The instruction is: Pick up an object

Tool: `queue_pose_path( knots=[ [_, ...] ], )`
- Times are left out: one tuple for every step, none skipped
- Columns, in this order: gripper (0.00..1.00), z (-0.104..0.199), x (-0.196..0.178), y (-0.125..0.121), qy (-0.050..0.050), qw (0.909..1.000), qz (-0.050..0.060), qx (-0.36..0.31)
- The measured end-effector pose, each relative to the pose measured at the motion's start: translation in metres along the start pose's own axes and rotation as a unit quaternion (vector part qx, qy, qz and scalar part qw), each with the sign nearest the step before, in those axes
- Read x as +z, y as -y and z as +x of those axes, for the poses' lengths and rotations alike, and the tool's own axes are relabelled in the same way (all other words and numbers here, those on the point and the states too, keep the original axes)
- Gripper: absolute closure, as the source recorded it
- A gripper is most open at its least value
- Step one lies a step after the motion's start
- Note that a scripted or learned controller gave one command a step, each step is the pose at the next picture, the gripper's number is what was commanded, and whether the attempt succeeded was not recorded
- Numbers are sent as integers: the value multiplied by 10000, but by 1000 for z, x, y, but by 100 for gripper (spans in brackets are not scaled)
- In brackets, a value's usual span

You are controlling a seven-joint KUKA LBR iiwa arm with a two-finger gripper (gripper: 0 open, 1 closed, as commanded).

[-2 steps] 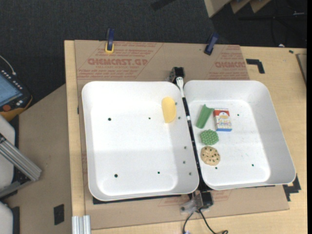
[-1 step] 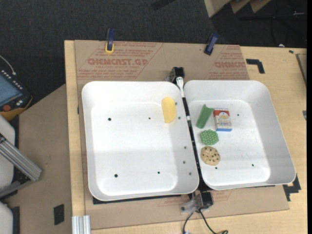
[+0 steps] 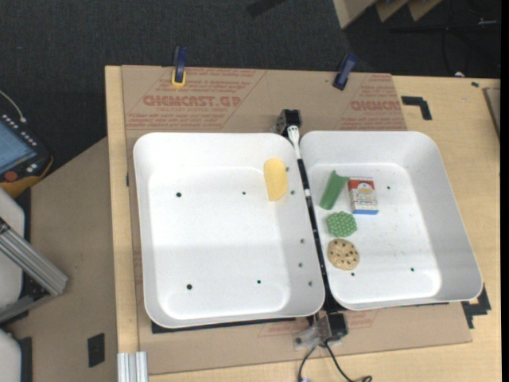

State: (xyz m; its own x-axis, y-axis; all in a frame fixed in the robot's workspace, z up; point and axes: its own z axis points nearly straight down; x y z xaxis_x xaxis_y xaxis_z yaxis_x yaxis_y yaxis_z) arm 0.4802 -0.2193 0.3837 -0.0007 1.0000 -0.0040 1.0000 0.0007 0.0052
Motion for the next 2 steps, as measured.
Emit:
queue_pose_path(
  knots=[
    [100,0,-11,-1,10,10000,-15,-2],
    [100,-1,-21,-1,20,10000,-28,-5]
  ],
)
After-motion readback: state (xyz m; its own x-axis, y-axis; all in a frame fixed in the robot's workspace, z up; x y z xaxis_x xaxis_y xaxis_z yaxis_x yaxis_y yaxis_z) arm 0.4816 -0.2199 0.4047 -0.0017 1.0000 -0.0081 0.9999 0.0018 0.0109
